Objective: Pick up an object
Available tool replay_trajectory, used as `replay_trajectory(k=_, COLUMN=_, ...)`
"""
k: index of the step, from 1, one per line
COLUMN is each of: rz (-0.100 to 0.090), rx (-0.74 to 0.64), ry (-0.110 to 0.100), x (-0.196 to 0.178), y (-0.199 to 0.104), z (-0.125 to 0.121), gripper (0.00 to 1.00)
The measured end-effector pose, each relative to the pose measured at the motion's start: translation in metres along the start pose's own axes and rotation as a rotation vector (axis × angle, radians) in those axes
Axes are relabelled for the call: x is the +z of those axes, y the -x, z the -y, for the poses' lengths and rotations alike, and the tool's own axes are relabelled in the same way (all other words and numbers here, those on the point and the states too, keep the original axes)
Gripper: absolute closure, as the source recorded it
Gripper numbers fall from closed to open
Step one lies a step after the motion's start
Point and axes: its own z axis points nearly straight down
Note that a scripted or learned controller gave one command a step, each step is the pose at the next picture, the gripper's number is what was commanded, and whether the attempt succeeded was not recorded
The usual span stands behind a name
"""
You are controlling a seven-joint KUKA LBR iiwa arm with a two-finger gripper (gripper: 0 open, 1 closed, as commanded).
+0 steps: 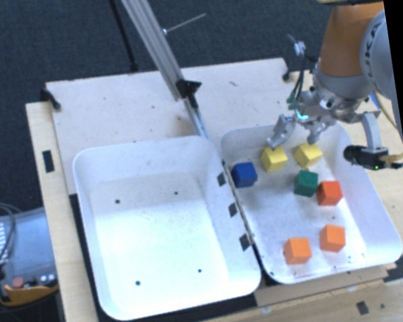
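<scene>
**A:** Where's the grey two-finger gripper (299,131) relative to a target?

**B:** Over the far end of the right shallow white plastic bin (380,223). Fingers spread apart, nothing between them. Two small yellow cubes sit just below the tips: left yellow cube (274,157) under the left finger, right yellow cube (308,154) under the right one. The midpoint falls roughly over the gap between the two.

**A:** So it straddles both?

**B:** Looks that way, though the slanted view makes height above the cubes hard to judge; may be hovering rather than down at block level. My read: a straight descent risks landing between them or pinching both. A small shift toward one cube would be cleaner.

**A:** Long axis?

**B:** None, they're cubes. Faces sit slightly rotated to the bin walls, so wrist yaw matters a little.

**A:** Clutter?

**B:** Blue cube (244,175) near the left wall, apart from the yellows. Green cube (306,183) just beside the red-orange cube (329,192), near the right yellow one. Two orange cubes (297,250) well apart at the near end.

**A:** Surface?

**B:** Smooth flat bin floor; blocks could slide if nudged. Left white bin (92,210) isn't involved.
</scene>
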Motion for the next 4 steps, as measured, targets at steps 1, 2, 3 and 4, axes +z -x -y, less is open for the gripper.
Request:
replay_trajectory(k=1, rz=0.003, rx=-0.002, ry=0.004, x=-0.003, y=0.0, z=-0.001, gripper=0.0)
replay_trajectory(k=2, rz=0.002, rx=-0.003, ry=0.002, x=0.039, y=0.0, z=-0.003, gripper=0.0)
replay_trajectory(k=3, rz=0.002, rx=0.002, ry=-0.001, x=0.099, y=0.001, z=0.004, gripper=0.0)
replay_trajectory(k=4, rz=0.003, rx=0.004, ry=0.003, x=0.105, y=0.002, z=0.004, gripper=0.0)
